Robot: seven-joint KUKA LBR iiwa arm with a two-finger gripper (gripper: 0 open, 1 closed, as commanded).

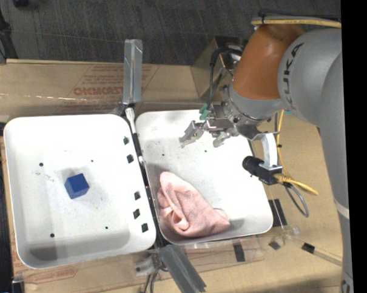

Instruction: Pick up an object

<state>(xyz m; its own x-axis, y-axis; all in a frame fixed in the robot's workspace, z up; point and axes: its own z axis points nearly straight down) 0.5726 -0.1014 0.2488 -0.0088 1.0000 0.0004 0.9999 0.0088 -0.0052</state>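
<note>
Dark grey floor (105, 19) (possibly carpet) beyond bench; brown cardboard sheet (59, 87) with red print covering benchtop.

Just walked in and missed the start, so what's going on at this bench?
A grey robot arm reaches in from the right, its gripper open over the upper part of the right bin, with nothing between its fingers. A crumpled pink cloth lies at that bin's lower left. A blue cube sits in the left bin.
</note>
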